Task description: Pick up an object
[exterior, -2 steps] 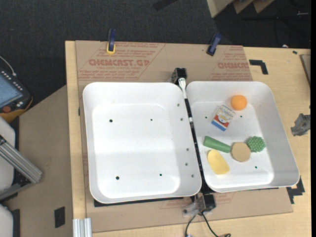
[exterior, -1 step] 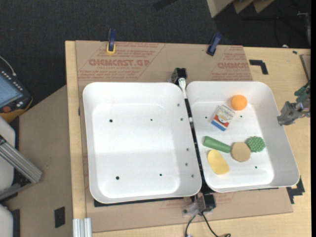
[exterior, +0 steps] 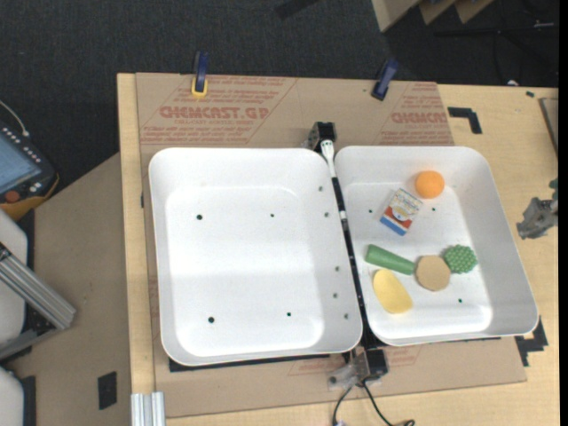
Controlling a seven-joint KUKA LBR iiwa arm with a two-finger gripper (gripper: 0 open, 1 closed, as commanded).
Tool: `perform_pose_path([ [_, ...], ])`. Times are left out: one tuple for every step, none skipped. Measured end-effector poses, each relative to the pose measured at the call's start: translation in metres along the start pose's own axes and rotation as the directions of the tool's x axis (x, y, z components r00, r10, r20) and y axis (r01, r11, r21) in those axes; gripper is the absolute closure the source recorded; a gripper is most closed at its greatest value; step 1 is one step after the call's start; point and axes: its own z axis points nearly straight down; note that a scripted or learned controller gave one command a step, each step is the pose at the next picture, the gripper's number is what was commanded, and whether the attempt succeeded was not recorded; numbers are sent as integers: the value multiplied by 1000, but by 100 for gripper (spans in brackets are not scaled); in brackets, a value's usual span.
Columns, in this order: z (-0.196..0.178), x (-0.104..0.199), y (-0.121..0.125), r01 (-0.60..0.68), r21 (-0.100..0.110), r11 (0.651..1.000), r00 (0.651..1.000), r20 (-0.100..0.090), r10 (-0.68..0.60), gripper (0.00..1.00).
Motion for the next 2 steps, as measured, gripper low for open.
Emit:
perform_pose_path([
  [-22, 43, 2, 9, -9, 1000, 1000, 1, -9, 100],
  [3, 1, 0, 1, -1, 1000, 1000, 0, -1, 100],
])
